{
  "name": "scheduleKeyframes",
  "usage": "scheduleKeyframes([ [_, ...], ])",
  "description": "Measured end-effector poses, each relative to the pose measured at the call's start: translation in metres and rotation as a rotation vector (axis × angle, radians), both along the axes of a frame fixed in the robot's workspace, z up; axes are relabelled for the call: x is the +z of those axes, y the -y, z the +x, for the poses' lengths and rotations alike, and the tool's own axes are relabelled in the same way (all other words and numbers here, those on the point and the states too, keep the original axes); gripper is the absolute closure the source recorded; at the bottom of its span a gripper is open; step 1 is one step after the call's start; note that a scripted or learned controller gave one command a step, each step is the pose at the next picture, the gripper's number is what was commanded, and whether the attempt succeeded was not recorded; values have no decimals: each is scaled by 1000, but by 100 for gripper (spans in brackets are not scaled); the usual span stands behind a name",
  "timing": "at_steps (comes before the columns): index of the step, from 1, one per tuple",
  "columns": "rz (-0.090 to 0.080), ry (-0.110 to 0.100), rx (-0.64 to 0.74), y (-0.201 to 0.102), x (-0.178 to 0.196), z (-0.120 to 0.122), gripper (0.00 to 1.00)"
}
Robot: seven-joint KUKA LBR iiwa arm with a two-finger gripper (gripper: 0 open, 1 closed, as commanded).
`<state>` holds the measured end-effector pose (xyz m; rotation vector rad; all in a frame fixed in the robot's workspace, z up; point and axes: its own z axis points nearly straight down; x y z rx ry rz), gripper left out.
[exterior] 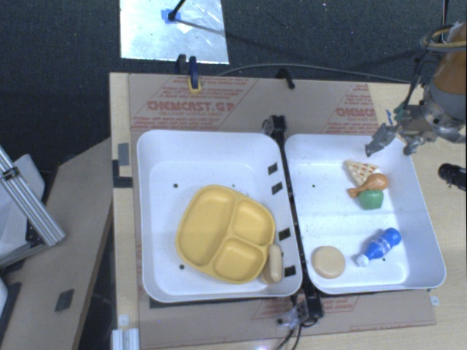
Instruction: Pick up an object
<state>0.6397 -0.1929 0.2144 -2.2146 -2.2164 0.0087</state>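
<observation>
Your end effector (395,136) hangs with its 2 fingers spread apart, holding nothing, above the right bin's (419,195) far edge, near the pizza slice (360,171).

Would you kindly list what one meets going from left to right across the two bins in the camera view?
Yellow divided plate → beige bread roll → round tan disc → blue bottle. The pizza slice, drumstick and green piece overlap in left-right position, so I leave them out.
</observation>
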Motion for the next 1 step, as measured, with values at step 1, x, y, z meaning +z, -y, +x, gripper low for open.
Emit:
scheduleKeyframes([
  [1,-3,12,3,0,8,3,0],
])
